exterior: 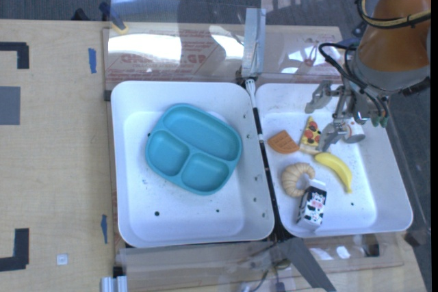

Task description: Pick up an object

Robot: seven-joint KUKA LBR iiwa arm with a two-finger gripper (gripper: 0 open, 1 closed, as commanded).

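While the pincer point(333, 135) hangs low over the right white bin point(393, 205), I cannot tell its opening; the curved yellow banana point(337, 168) lies unlifted.

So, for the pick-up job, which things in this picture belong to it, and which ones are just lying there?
Belong to the job:
gripper
banana
pizza slice
croissant
milk carton
cracker
right bin

Just lying about:
blue divided plate
left bin
blue tape marks on the bench
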